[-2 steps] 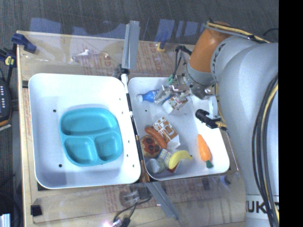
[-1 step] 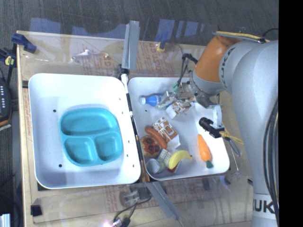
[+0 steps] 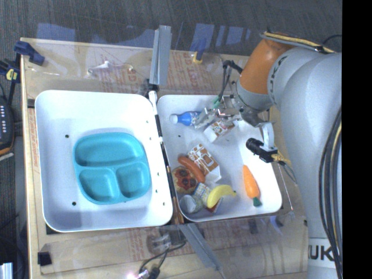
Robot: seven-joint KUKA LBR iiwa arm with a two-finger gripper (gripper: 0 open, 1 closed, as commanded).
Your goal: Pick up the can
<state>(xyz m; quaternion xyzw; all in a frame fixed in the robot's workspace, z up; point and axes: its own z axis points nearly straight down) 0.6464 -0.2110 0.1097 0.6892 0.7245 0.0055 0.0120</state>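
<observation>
While your gripper point(image 3: 224, 116) hovers over the right bin's point(image 3: 273, 202) far end, fingers unclear, nothing is grasped. Your can point(image 3: 195, 201) lies on its side well toward the near edge, beside the banana point(image 3: 216, 195). Next: travel there and descend.

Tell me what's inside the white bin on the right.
The right bin holds a plastic bottle, carton, hot dog, can, banana and carrot. The claw hangs over the far end, covering whatever lies under it.
</observation>
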